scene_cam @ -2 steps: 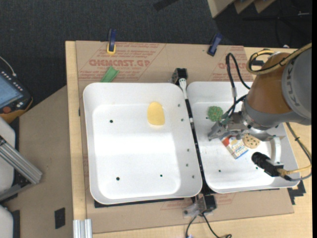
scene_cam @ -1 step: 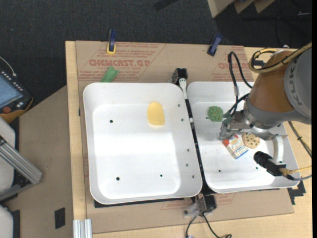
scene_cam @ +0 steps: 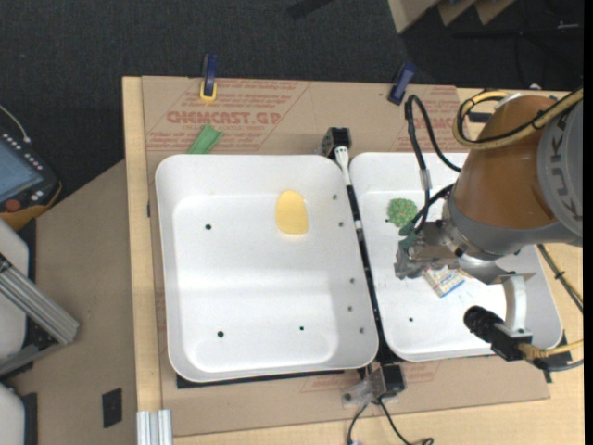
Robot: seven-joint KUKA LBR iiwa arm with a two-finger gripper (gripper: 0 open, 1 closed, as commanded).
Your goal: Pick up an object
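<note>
A yellow rounded object [scene_cam: 292, 213] lies in the left bin [scene_cam: 195, 332], toward its far middle. In the right bin [scene_cam: 408, 336] a small green leafy piece [scene_cam: 401, 212] sits near the far left part. My gripper [scene_cam: 414, 260] is low over the right bin's middle, just below the green piece. A small white and blue packet [scene_cam: 447, 282] lies right beside the gripper, partly under the wrist. The orange band and grey wrist hide much of the bin behind it.
A green strip [scene_cam: 203, 140] lies on the cardboard behind the left bin. Blue clamps [scene_cam: 209, 70] hold the cardboard at its far edge. A black divider rail [scene_cam: 359, 248] runs between the bins.
</note>
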